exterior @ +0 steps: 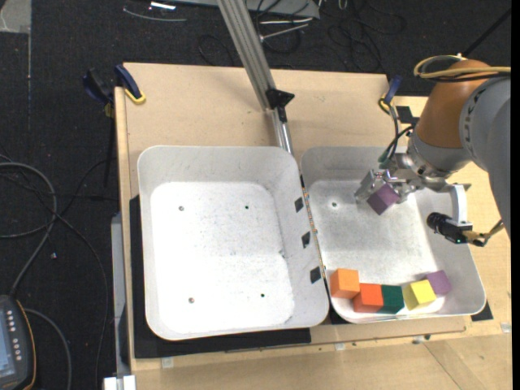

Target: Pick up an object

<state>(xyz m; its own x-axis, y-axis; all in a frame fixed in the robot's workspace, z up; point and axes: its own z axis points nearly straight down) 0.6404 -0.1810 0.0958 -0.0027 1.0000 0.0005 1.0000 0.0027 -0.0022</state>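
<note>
My gripper (380, 192) hangs over the back part of the right bin (370, 234), under the arm's orange band. A purple block (382, 201) sits between its fingers, tilted and seemingly lifted off the bin floor. Along the front wall of the same bin lies a row of blocks: orange (345, 281), red (370, 296), green (392, 298), yellow (420, 292) and a second purple one (439, 281).
The left bin (215, 242) lies beside the right one, sharing a middle rim with black clips (307, 238). A metal pole (252, 51) slants down from the back to the bins' joint. A black fitting (447, 226) sticks out by the right bin's right wall.
</note>
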